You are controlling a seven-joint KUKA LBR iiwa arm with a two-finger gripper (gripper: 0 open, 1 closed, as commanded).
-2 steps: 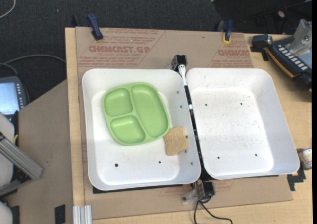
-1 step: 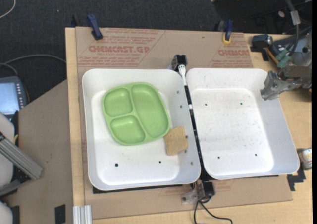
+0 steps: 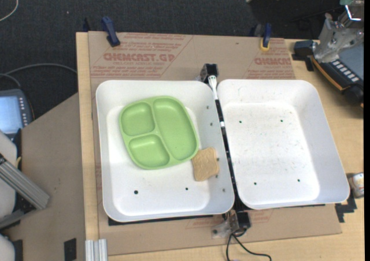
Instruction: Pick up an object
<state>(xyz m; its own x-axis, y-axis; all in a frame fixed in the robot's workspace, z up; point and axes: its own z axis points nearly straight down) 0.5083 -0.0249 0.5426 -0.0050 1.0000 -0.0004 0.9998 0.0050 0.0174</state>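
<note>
A light green divided plate (image 3: 159, 133) lies in the left bin (image 3: 110, 156), with three compartments facing up. A small tan, bread-like piece (image 3: 205, 164) rests against the plate's lower right rim, close to the bin's right wall. At the top right edge of the view, a grey metal assembly that looks like my gripper (image 3: 336, 36) sits beyond the far right corner of the right bin (image 3: 324, 138), well away from both objects. Nothing is seen held by it.
The two bins meet at a black divider strip (image 3: 222, 133) with a small fixture at its far end. Both stand on a brown board clamped at the back. Dark equipment (image 3: 347, 75) lies at the right edge, and cables trail at the front.
</note>
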